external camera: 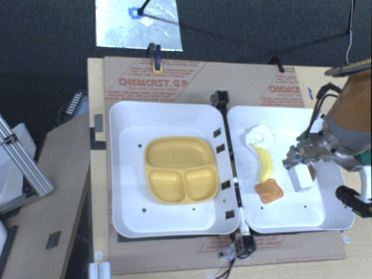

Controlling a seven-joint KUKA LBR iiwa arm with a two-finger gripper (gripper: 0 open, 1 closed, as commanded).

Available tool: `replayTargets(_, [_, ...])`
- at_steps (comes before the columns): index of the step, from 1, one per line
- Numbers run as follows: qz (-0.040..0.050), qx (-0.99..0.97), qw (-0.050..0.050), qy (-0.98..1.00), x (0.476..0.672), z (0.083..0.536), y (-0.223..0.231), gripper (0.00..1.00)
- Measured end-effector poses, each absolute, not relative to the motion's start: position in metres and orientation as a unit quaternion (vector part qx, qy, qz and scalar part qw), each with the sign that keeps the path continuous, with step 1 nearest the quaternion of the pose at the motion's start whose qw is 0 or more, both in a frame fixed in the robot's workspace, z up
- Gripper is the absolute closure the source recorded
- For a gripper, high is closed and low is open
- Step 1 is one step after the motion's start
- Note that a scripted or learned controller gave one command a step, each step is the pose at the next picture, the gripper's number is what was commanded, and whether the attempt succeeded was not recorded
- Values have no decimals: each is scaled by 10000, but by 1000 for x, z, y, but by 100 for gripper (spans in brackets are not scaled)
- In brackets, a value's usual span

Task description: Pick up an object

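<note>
The arm (351,112) is closest to us. It comes in from the right side of the picture, grey with an orange part on top. Its gripper (299,163) hangs over the right part of the right bin. I cannot tell if the gripper is apart or together, or if it has hold of anything.

A big brown board (192,77) with red letters lies under everything. Two white bins sit on it side by side. The left bin (125,156) is in the middle of the picture. The right bin (290,214) is at the right, touching the left one along a black strip.

A shiny sheet (138,16) lies on the dark floor at the upper left.

A yellow tray (177,168) sits in the middle of the left bin. It has one long part on top and two small parts below.

The things to pick up are all in the right bin. A banana (264,161) lies in the left half of that bin, standing up and down in the picture. A white block (302,179) is just under the gripper, right of the banana. A brown piece (269,190) lies just below the banana's lower end. A small white thing (257,137) sits at the banana's top end.

A small yellow clip (157,65) sits on the board's top edge.
</note>
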State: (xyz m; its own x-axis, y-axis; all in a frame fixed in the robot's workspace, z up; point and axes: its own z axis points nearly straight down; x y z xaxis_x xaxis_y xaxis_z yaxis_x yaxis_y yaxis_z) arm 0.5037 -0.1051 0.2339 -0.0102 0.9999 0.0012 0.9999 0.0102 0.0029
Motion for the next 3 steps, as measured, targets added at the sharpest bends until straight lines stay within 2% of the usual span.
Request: replayTargets(3, [14, 7032, -1, 7110, 488, 236, 58, 100])
